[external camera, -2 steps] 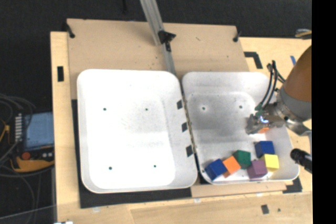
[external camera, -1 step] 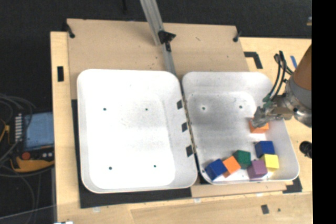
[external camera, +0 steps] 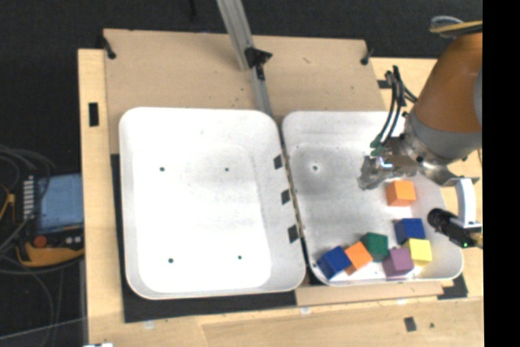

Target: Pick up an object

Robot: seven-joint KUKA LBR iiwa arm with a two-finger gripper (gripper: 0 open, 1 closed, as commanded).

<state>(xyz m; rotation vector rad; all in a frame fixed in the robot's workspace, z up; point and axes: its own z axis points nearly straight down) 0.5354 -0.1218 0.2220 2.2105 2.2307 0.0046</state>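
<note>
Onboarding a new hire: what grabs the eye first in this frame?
The cluster of coloured blocks along the near edge of the right bin, with one orange block apart from it, just below the gripper. Then the arm's orange band at the right, and the bare white left bin.

My bench (external camera: 195,77) bore two white bins side by side: left bin (external camera: 203,203), right bin (external camera: 329,146).
</note>
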